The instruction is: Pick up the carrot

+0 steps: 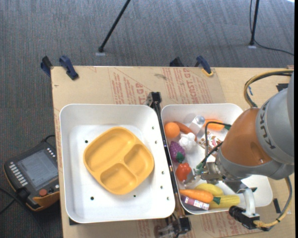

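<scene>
The carrot point(197, 196) lies on its side near the front edge of the right bin point(227, 108), orange, with a green end pointing right. My gripper point(205, 171) hangs over the middle of that bin, just above and behind the carrot, between a red vegetable point(183, 171) and a yellow fruit point(209, 187). The arm's orange band and grey body hide the bin's right half. Nothing is seen held in the gripper.
The right bin also holds an orange point(172, 131), purple grapes point(177, 150), a white bottle point(196, 120), a corn cob point(226, 201) and a small pink pack point(196, 205). A yellow divided plate point(119, 160) lies in the left bin point(72, 133). A pendant point(34, 172) lies at the left.
</scene>
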Controlling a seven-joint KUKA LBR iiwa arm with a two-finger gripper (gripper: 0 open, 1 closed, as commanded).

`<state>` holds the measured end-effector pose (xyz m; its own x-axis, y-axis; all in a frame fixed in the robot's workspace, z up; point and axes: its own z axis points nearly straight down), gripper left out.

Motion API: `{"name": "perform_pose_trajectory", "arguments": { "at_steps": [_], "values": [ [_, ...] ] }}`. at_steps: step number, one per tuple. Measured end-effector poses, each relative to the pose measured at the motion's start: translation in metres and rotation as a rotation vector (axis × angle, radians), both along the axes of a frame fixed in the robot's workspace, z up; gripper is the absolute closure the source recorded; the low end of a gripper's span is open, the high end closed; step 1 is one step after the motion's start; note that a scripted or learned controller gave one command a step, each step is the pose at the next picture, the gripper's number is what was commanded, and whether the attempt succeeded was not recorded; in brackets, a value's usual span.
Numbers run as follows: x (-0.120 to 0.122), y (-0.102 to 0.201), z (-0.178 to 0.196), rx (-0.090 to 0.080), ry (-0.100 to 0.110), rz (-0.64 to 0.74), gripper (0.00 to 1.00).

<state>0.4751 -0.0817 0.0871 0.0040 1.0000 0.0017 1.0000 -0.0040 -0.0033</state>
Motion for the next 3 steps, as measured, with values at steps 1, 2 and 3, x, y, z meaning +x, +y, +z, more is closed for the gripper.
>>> {"name": "perform_pose_trajectory", "arguments": {
  "at_steps": [1, 2, 3],
  "values": [
    [0.0000, -0.0002, 0.0000, 0.000, 0.000, -0.002, 0.00],
    [0.0001, 0.0015, 0.0001, 0.000, -0.001, -0.002, 0.00],
    [0.0001, 0.0011, 0.0001, 0.000, -0.001, -0.003, 0.00]
  ]
}}
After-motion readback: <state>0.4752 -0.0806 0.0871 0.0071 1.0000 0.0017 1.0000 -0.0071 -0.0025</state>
